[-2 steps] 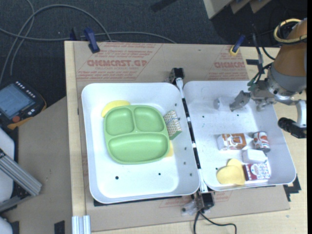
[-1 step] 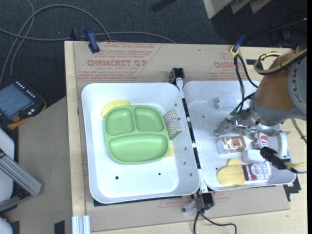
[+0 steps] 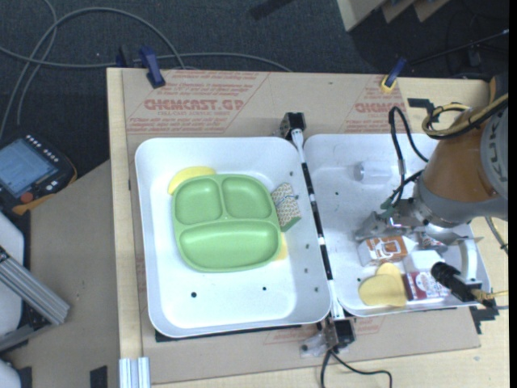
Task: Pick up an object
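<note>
Slanted overhead view of a tan surface (image 3: 242, 107) w/ red printed lettering, carrying two shallow white bins side by side. A blue clamp (image 3: 151, 67) grips the surface's upper-left edge.

Left bin (image 3: 234, 301), centre-left of frame: a green divided plate (image 3: 226, 221) w/ three compartments lies flat in its upper half. A yellow item (image 3: 187, 176) pokes out from under the plate's upper-left corner. A small patterned packet (image 3: 284, 204) touches the plate's right edge, near the bin's right wall.

Right bin (image 3: 335, 184), centre-right of frame: the grey-and-orange arm (image 3: 456, 176) comes in from the right edge and bends down over the bin's middle. The jaws sit low over a cluster of items in the bin's lower half. From where I stand I can't tell whether they're open or closed, or whether anything is btwn them.

Just below the jaws is a brown-and-white packet (image 3: 386, 249). Below that, near the bin's bottom wall, lies a pale yellow piece (image 3: 384, 288). Just beside it on the right is a red-and-white packet (image 3: 424, 285). A clear item (image 3: 365, 170), hard to make out, lies in the bin's upper part, apart from the rest.

At the frame's left edge, off the surface, is a handheld controller (image 3: 28, 172) w/ a lit screen.
</note>
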`<state>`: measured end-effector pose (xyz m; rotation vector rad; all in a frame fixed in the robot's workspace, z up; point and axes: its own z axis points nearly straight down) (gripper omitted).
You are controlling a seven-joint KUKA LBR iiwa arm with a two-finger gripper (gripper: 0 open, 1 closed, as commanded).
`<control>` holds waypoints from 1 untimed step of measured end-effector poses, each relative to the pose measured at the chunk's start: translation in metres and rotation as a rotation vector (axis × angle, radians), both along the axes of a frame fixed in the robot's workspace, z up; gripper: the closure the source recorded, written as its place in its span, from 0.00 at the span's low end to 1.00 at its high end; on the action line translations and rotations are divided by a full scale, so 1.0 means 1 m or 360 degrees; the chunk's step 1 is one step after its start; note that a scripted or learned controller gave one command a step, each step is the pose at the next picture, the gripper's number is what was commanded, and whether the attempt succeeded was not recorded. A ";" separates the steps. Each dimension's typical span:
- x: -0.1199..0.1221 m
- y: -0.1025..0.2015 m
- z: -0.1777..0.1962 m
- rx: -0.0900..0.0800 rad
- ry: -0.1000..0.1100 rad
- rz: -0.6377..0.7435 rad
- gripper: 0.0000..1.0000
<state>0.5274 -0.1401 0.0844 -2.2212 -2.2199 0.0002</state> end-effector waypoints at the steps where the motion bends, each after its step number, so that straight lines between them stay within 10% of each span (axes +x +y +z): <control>1: 0.000 0.000 0.010 -0.0001 -0.0003 -0.0001 1.00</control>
